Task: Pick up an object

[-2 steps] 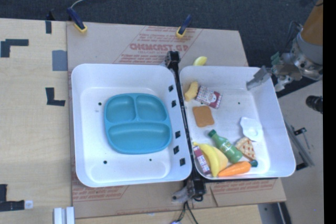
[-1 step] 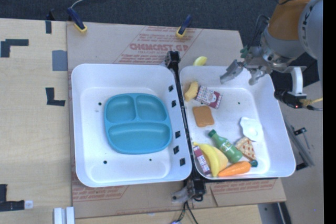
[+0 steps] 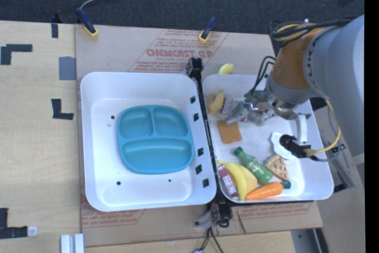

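Note:
My gripper (image 3: pixel 235 109) is low in the upper left part of the right bin (image 3: pixel 314 186). It sits just right of a yellow toy food piece (image 3: pixel 217 103) and just above a brown toast slice (image 3: pixel 230 131). Nothing is visibly held. Along the bin's front lie a green bottle (image 3: pixel 253 164), a banana (image 3: pixel 239 175), a carrot (image 3: pixel 265 190), a pizza slice (image 3: pixel 277 167) and a small dark red can (image 3: pixel 227 180).
The left bin (image 3: pixel 95 127) holds a blue divided plate (image 3: pixel 156 138). A small yellow piece (image 3: pixel 225 69) rests at the far rim of the right bin. The grey arm with its orange band (image 3: pixel 290 65) fills the right bin's far right side.

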`<state>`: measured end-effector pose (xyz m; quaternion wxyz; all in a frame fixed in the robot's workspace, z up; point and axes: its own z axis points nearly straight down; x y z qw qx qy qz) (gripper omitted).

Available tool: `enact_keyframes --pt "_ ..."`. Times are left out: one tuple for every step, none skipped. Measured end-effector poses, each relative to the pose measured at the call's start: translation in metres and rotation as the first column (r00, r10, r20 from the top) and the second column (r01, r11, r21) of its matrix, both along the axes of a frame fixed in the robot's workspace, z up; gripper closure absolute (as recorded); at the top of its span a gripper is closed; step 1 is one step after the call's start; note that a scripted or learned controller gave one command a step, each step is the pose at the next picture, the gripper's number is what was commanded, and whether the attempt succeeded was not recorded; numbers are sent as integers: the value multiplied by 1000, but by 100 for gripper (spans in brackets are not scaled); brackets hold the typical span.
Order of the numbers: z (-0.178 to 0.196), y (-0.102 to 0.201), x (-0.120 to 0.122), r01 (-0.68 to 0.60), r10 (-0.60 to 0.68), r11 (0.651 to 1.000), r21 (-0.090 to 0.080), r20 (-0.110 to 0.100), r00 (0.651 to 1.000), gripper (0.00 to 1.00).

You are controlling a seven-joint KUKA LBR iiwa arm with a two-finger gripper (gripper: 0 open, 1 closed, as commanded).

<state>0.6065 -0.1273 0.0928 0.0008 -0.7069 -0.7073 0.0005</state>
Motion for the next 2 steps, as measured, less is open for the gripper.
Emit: enact_keyframes --pt "-6 33 -31 0 0 1000 -2 6 1000 0" --pt "3 32 -31 0 0 1000 -3 7 1000 100"
